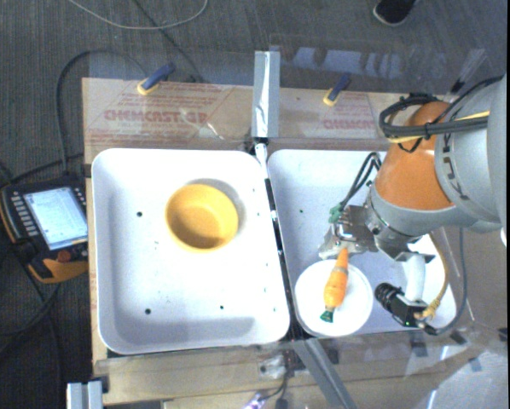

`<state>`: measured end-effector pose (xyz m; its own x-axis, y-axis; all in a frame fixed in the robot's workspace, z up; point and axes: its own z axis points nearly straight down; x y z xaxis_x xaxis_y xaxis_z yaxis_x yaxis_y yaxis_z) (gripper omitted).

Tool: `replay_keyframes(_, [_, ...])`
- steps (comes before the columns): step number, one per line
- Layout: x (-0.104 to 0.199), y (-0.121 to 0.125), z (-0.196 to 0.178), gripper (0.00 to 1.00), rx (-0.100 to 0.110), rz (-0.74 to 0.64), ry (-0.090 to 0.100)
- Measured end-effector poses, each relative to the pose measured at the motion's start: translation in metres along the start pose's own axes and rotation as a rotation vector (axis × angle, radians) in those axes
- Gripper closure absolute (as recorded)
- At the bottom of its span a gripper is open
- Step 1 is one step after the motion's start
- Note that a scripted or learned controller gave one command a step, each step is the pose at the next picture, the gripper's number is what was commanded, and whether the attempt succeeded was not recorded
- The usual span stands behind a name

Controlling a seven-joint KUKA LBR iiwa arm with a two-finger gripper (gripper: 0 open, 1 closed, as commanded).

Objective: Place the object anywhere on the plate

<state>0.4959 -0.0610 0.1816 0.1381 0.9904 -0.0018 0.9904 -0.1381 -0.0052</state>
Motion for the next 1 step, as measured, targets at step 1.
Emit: replay_keyframes(1, [0.0588, 0.0356, 0.0010, 1.00, 0.004, 0.005, -0.003])
